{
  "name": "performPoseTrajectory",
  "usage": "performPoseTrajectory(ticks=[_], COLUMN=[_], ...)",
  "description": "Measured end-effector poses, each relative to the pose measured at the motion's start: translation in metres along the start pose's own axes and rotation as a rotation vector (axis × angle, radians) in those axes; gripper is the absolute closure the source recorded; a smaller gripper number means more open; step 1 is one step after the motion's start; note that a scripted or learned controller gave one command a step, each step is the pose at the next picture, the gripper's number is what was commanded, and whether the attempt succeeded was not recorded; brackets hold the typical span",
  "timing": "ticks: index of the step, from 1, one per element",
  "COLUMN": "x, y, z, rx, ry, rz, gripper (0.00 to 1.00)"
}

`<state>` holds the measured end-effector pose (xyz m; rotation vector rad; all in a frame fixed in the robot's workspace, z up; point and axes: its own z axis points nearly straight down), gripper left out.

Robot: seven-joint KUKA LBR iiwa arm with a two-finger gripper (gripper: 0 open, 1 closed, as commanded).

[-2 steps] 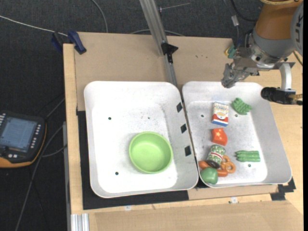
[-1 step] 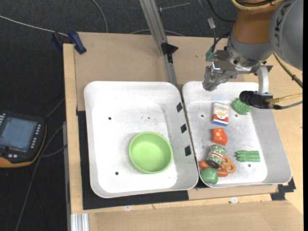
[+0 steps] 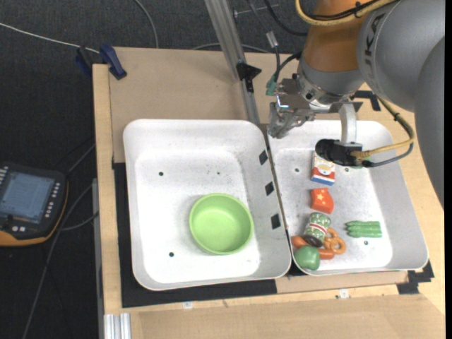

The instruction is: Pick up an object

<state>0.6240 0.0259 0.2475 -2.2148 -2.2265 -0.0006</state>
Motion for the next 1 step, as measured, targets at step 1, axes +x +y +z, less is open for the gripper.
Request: performPoseTrajectory(ticks=[1], x=[0.0545], y=[0.0015], z=[-0.0070], rx=[-0.001], ry=[0.001], rz=[0.000], gripper=[1.00])
